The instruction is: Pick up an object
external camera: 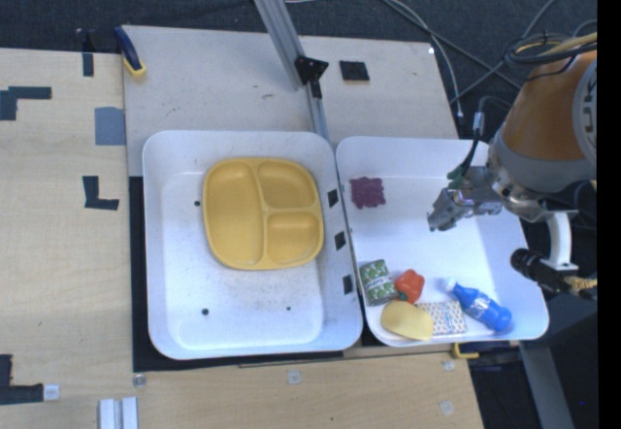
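The right bin (408,150) holds several small objects. A purple block (368,191) lies near its far left. Along the near edge sit a green patterned packet (375,278), a red-orange piece (410,284), a yellow lemon-shaped object (407,321), a pale patterned card (447,317) and a blue bottle (482,308). My gripper (444,214) hangs over the bin's middle right, above bare floor, well apart from all of them. I see nothing between its fingers.
The left bin (165,223) holds a yellow divided plate (263,213). A slanted metal pole (277,15) rises behind the bins. Cables run across the dark floor at the back. The arm's orange band (553,116) stands at the right.
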You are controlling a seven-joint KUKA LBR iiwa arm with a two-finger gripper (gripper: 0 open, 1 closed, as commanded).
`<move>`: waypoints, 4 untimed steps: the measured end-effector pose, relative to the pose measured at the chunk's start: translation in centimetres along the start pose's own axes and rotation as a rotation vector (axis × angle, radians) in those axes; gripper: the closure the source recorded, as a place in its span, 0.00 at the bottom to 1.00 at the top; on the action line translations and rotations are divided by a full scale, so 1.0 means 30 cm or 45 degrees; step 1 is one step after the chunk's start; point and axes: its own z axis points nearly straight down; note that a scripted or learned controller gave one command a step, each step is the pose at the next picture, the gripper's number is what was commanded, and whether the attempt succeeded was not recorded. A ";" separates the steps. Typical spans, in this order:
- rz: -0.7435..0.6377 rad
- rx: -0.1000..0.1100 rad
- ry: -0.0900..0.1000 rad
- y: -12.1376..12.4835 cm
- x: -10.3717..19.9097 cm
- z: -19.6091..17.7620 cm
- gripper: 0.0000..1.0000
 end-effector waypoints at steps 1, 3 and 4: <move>0.001 0.000 0.000 0.036 0.175 -0.036 1.00; 0.000 -0.001 0.000 0.133 0.532 -0.035 1.00; 0.000 -0.001 0.000 0.155 0.722 -0.060 1.00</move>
